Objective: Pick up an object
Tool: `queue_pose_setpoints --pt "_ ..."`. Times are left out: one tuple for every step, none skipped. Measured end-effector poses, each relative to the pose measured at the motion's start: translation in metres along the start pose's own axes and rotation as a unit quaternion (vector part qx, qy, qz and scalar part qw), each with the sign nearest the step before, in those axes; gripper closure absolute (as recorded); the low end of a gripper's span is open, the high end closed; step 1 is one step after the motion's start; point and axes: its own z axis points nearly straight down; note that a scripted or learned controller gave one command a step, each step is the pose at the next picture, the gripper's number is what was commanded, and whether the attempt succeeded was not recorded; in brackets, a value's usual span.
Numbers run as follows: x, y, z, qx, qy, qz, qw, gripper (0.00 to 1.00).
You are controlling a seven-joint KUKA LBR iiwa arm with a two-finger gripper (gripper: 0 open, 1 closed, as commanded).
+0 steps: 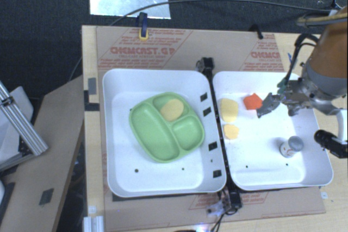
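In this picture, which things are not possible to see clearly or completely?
- Gripper, camera view: the fingers are dark and blurred, so whether they are open or shut cannot be told.
- Arm: cut off by the right edge.
- Small grey object in the right bin: too small to identify.
- Yellow piece in the green divided plate: what it is stays unclear.

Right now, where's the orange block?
In the right bin, near its far edge: the orange block lies just right of the larger yellow piece, beside the gripper.
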Motion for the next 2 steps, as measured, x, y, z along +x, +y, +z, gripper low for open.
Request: queue_pose_setpoints --pt "0.000 0.002 -0.005 -0.005 0.000 -0.001 1.0000 0.00" --pt "0.004 0.011 0.043 -0.003 0.000 0.000 1.0000 0.00"
